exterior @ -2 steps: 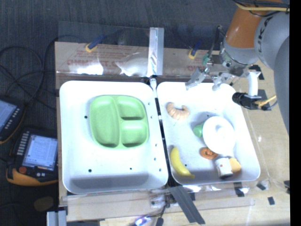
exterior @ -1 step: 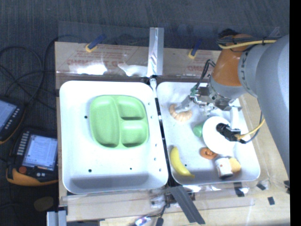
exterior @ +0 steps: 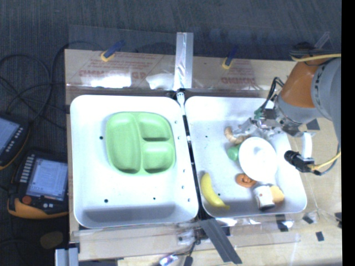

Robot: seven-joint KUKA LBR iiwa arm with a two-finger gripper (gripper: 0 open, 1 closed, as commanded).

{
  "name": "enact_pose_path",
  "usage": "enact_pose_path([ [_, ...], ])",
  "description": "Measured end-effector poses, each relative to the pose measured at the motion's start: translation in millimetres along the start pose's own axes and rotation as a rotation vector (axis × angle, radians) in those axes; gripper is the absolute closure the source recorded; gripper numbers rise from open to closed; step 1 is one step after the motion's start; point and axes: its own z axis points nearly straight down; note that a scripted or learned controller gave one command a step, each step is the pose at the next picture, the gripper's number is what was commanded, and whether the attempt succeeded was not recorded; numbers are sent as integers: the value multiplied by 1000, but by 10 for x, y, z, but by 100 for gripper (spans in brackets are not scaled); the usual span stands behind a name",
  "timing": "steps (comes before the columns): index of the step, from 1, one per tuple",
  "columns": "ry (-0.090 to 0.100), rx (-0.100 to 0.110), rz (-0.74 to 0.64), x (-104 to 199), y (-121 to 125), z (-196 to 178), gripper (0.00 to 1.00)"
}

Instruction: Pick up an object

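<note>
Claw [exterior: 248, 127] over right bin [exterior: 211, 115], upper part; grip state: cannot tell.
Far left of claw: green divided tray [exterior: 140, 142] in left bin [exterior: 89, 165]. Below-left: banana [exterior: 211, 191]. Just below: white plate [exterior: 257, 157], touching green item [exterior: 233, 152], orange item [exterior: 244, 180].

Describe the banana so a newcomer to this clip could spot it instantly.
Look in the right-hand bin, along its left wall near the front corner. The banana lies there alone, apart from the cluster around the white plate; it is the one long, curved, yellow piece.
</note>
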Motion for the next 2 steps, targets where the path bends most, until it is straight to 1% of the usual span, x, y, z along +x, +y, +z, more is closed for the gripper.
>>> enact_pose_path([
  [1,-1,0,-121,635,-157,0,0],
  [2,13,31,-470,1316,-583,-851,0],
])
